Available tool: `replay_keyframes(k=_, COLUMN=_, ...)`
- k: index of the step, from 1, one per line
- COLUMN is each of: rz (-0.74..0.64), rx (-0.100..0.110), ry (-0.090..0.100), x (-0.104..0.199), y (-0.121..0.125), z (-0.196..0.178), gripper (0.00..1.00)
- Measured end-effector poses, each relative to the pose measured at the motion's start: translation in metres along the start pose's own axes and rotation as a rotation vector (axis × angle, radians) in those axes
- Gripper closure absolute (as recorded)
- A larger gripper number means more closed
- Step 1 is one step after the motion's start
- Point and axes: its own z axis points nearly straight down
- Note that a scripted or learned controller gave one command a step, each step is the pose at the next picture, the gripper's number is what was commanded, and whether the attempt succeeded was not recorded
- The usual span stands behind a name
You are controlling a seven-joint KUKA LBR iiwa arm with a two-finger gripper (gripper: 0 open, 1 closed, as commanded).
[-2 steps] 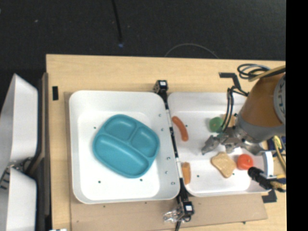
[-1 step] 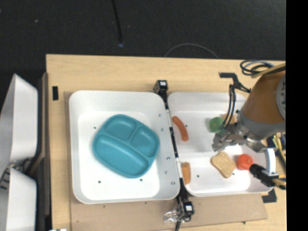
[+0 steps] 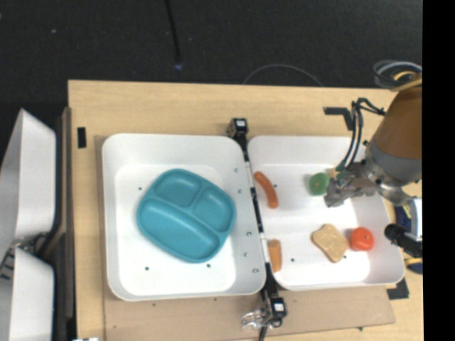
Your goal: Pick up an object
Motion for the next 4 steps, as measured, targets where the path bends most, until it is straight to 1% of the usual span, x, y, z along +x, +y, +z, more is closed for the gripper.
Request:
replay_keyframes(k=1, rz=0.0, rx=0.006, ry=0.002, x=0.0, y=0.001, z=0.0, gripper=1.0)
replay_keyframes(k=3, rz=-0.004, rx=0.005, ry=0.003, x=0.098, y=0.026, z=-0.029, gripper=1.0)
replay_keyframes(k=4, rz=-0.003, rx=0.007, ry=0.002, x=0.141, y=0.036, z=-0.024, gripper=1.0)
